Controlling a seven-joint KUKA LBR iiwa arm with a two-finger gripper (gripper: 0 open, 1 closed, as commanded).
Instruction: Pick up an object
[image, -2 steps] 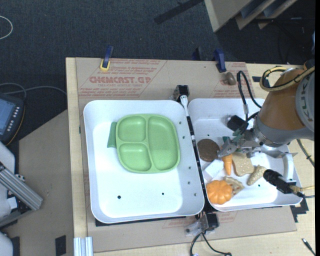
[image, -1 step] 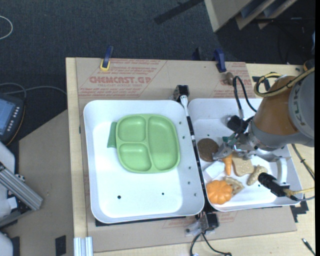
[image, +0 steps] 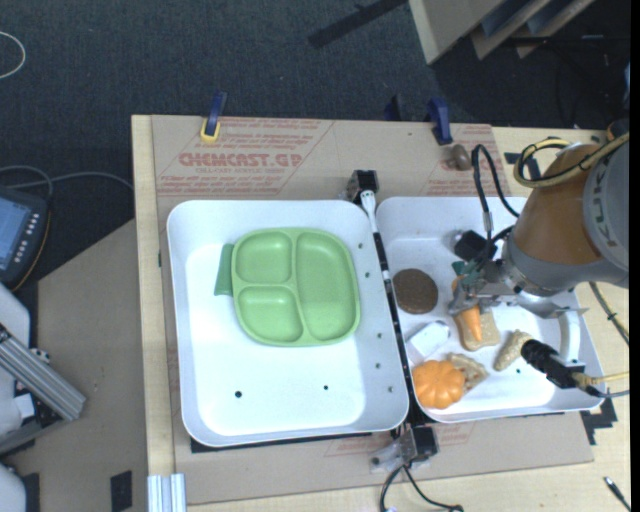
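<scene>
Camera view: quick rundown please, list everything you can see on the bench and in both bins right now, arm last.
Bench: one, tan board with red print, under both bins.
Clamps: two, blue, at the bench's far edge.
Left bin: one, white.
Divided plate: one, light green, three compartments, in the left bin's far half.
Right bin: one, white.
Round disc: one, brown, right bin near the divider.
Pumpkin-like toy: one, orange, near left corner of the right bin.
Small orange-and-tan piece: one, right bin middle, just under the gripper.
Tan oblong piece: one, right bin, right of it.
Arm: grey and orange, over the right bin.
Gripper: one, low above the orange-and-tan piece.
</scene>
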